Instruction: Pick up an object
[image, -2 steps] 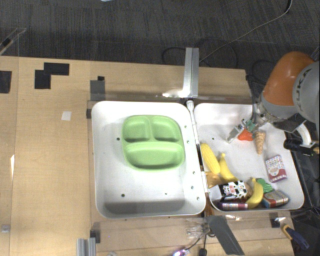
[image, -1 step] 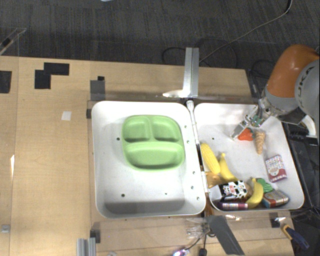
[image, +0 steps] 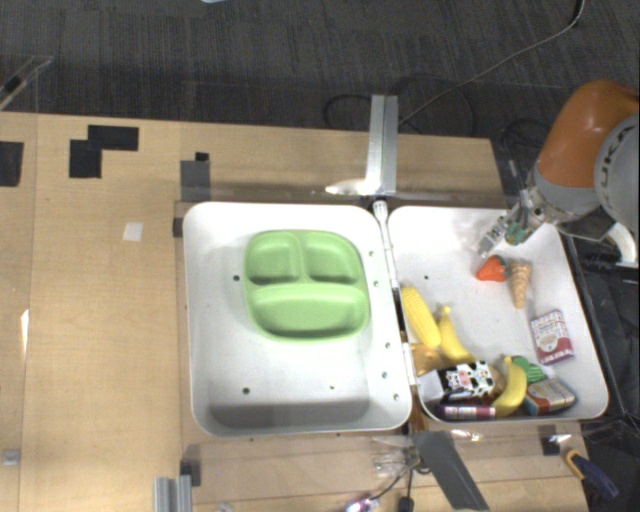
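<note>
My gripper (image: 503, 238) hangs over the far part of the right bin (image: 455, 245), open, with nothing between its fingers. Just in front of it lie a small orange object (image: 490, 268) and a tan cone (image: 520, 284). Further toward the front are a corn cob (image: 420, 313), a yellow banana (image: 452, 340), a red and white packet (image: 552, 335), a black and white patterned item (image: 468, 379) and a second banana (image: 514, 385).
The left bin (image: 215, 330) holds a green divided plate (image: 305, 283). A metal post (image: 383, 140) stands behind the wall between the bins. Small items crowd the right bin's front edge, including a dark marker (image: 465, 410) and a red-green piece (image: 550, 400).
</note>
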